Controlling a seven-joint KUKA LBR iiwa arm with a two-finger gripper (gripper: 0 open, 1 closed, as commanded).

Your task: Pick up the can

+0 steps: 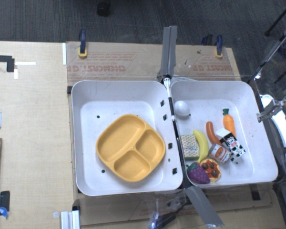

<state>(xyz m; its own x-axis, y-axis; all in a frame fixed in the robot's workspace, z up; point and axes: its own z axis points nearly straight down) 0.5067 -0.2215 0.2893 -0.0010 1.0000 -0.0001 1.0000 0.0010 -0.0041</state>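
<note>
One small red-labelled metal can (219,152) lies in the right shallow white bin (260,132); crowded by cow-print carton (235,148), round pizza toy (211,169) | pincer state: cannot tell | advice: descend vertically; close across can's narrow width; spare neighbours

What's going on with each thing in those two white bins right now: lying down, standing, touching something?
yellow tray: flat in the left bin, compartments bare
can: on its side in the right bin
banana: lying beside the can
carrot: lying, leaves pointing away
sausage: lying between banana and carrot
grapes: at the near wall
white ball: resting apart from the pile
</note>
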